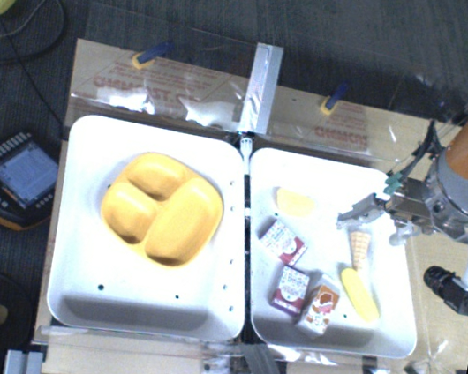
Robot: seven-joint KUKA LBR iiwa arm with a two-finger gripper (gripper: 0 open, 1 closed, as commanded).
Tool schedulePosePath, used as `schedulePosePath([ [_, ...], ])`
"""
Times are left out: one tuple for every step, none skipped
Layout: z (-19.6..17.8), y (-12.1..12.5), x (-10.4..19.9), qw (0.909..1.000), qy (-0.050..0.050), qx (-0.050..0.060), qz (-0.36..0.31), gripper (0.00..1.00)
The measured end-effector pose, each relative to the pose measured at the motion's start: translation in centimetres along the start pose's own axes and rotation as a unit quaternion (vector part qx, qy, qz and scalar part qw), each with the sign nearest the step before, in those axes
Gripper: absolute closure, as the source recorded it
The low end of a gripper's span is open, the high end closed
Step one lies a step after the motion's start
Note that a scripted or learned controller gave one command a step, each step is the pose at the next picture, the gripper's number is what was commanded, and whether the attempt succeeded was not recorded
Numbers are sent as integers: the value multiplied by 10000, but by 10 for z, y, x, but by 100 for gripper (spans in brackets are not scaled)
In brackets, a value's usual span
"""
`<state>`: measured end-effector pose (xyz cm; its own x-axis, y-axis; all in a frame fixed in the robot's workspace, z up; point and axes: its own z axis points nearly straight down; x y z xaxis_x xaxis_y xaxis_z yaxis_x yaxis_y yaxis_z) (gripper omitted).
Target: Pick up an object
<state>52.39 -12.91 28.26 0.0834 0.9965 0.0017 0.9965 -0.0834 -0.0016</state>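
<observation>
Cartons sit nearest in the right bin: a red and white carton and a second carton touching it on its right, both lying flat by the front wall. Just right of them lies a banana, its long axis running slantwise from upper left to lower right, close to the bin's right side. A third small packet lies a little farther back, tilted, near the divider between the bins.

Farther in, a cone stands between the banana and my gripper. Its long axis runs nearly front to back, with the wide pale end toward me and the narrow end toward the front. It lies just under my fingers, not between them. The banana's upper tip comes close to the cone's lower end, so the two crowd each other. A pale yellow wedge lies at the back left of this bin, well apart from the cone.

My gripper hangs over the bin's back right part, and its fingers are spread wide, one dark finger reaching left and the other right, with nothing held between them.

Across the divider, the left bin holds a big yellow bun-shaped lump. Beyond both bins lies a taped plastic sheet with an upright metal post.
</observation>
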Motion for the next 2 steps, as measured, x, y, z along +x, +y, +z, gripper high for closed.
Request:
schedulePosePath([
  [86,-5,-57,9994,-8,7,-339,0],
  [193,-30,-70,9999,-11,-61,-120,0],
])
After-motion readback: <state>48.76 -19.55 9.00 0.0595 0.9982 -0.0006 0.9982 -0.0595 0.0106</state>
